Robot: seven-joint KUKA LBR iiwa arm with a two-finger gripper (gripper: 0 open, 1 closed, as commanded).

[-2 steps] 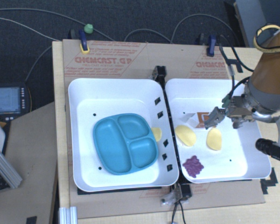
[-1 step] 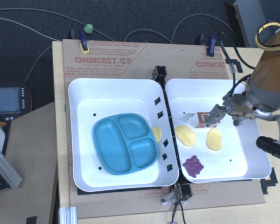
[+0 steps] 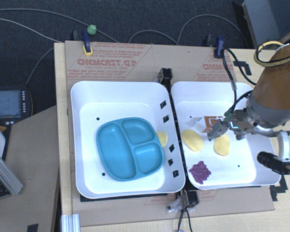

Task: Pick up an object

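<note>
Camera view | pincer (image 3: 217, 131) state unclear, above yellow piece (image 3: 222, 145) | right bin (image 3: 241, 178) front corner bare

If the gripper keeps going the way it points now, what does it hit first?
Probably the yellow piece just below the gripper, which points down and to the camera view's left into the right bin. A second yellow piece lies slightly further left; height above them is unclear.

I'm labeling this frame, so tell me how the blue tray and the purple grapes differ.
The blue tray sits in the left bin; the purple grapes lie in the right bin. The tray is far larger than the grapes. The tray is smooth, with three compartments; the grapes are a bumpy cluster. Both rest on a bin floor, away from the gripper.
</note>
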